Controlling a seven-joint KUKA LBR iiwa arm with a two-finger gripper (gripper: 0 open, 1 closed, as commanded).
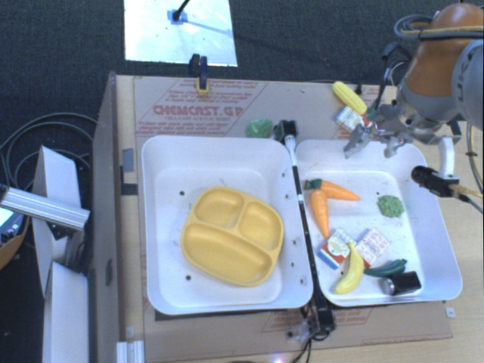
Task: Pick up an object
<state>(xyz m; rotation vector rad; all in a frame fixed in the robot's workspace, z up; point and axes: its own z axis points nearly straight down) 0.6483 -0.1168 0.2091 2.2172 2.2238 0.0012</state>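
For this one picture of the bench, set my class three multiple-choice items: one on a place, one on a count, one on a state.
1. Where does the yellow divided tray lie?
A. in the left bin
B. in the right bin
C. on the cardboard behind the bins

2. How many carrots lie in the right bin?
A. one
B. two
C. four

3. How is the end effector?
A. shut on a carrot
B. open, holding nothing
C. shut on the banana

Key:
1 A, the tray sits inside the left bin.
2 B, two carrots meet at their green tops near the divider.
3 B, its fingers stand apart over the right bin's far rim with nothing between them; the banana lies at the near side.
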